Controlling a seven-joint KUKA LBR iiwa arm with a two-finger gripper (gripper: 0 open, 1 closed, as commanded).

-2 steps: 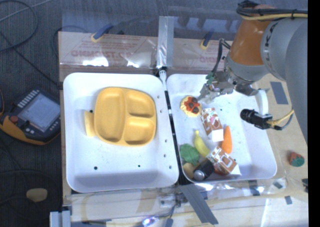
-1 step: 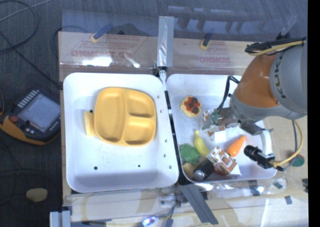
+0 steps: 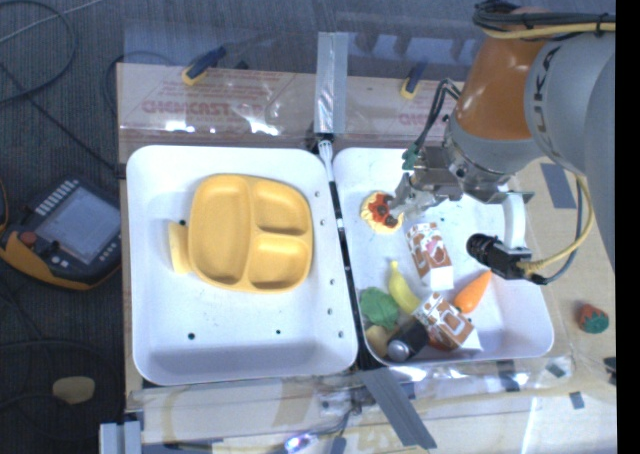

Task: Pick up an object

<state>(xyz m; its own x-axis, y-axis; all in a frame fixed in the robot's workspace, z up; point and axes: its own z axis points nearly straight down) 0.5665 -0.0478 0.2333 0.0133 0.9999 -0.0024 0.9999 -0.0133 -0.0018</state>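
My gripper (image 3: 408, 196) hangs below the arm's orange band, over the upper left part of the right bin (image 3: 520, 327). It is right beside a small round yellow and red toy (image 3: 380, 210), at that toy's right edge. Just below the gripper lies a red and white carton (image 3: 430, 250). Further down the bin are a yellow banana (image 3: 403, 288), an orange carrot (image 3: 473, 290), a green toy (image 3: 377, 306), a second carton (image 3: 448, 322) and a dark bottle (image 3: 405, 338). I see nothing held.
The left bin (image 3: 160, 342) holds a yellow divided tray (image 3: 250, 232). A metal rail (image 3: 330, 92) runs up between the bins. A small red and green thing (image 3: 594, 318) lies on the bench right of the right bin. A handheld pendant (image 3: 70, 232) sits far left.
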